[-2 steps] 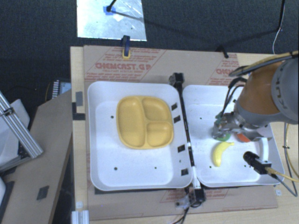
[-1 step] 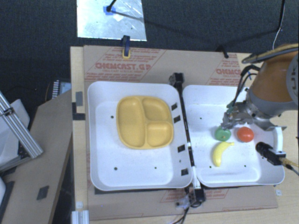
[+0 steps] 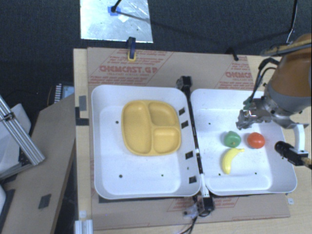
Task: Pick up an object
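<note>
In the right bin (image 3: pixel 214 184) lie a green round fruit (image 3: pixel 232 139), a red-orange tomato (image 3: pixel 256 140) and a yellow banana (image 3: pixel 230 159). My gripper (image 3: pixel 247 119) hangs over the bin's upper right part, just above and between the green fruit and the tomato. Nothing shows between its tips. The arm's grey wrist and orange band (image 3: pixel 292 77) rise to the right.
The left bin (image 3: pixel 105 177) holds a yellow three-compartment plate (image 3: pixel 150 127). A black divider with clips (image 3: pixel 191 130) runs between the bins. A shiny metal sheet (image 3: pixel 116 13) lies on the dark floor behind the bench. An aluminium frame (image 3: pixel 17 135) stands at the left.
</note>
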Robot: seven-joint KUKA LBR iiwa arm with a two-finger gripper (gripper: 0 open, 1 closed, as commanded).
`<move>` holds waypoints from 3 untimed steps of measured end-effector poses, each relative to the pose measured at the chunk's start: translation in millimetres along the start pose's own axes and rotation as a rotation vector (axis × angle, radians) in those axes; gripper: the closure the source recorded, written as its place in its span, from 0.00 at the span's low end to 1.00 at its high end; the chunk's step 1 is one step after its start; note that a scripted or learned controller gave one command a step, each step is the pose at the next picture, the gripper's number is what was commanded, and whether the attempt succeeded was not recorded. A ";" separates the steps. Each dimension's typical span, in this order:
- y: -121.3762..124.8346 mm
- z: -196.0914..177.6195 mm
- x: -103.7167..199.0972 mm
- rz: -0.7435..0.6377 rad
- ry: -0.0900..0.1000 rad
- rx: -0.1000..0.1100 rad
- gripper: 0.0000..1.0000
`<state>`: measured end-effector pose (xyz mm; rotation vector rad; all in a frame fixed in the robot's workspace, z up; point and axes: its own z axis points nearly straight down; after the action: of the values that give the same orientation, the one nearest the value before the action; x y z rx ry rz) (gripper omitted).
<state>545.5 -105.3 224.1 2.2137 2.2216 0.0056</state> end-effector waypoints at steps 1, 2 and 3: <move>22.3 8.9 48.4 -0.006 0.002 0.003 1.00; 38.4 16.2 96.0 -0.005 0.002 0.003 1.00; 52.6 19.2 141.3 -0.005 0.002 0.004 1.00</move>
<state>597.7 36.1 205.1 2.2113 2.2301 0.0036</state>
